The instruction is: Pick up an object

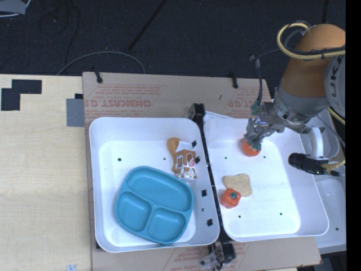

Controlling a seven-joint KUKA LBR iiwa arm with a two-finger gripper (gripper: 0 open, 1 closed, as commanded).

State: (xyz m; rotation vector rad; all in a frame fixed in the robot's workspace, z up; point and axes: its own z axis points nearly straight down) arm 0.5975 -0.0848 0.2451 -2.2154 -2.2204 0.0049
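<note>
Nearest the camera, the left bin [107, 151] holds a blue divided plate [153, 204] lying flat along its front. It looks like stiff, smooth plastic, broad and shallow, with no edge a two-finger claw could easily pinch from above. Just behind it, against the wall between the bins, sits a small patterned carton [185, 165] touching a tan, drumstick-shaped toy [173, 147]; both look light, and the carton would probably crush under a hard squeeze. In the right bin [293, 219], near the dividing wall, a small red-orange tomato-like toy [230, 197] touches the front corner of a flat, pale toast-shaped piece [239, 183]. The flat piece would be hard to get fingers under, while the round toy looks light and rigid, though likely to roll or squirt out if pinched off-centre. Farther back in that bin lies the likely target, an orange-red rounded toy [250, 147], sitting on the bin floor well apart from the other two. The claw [255, 133] hangs directly over it, its tip at or just above the toy's top. Whether the claw is spread or closed cannot be told from here, nor whether it grips the toy. This toy seems small, light and smooth, so taking it across its widest middle, with the pinch centred, looks safest. All of this rests on the worktop [39, 168].
</note>
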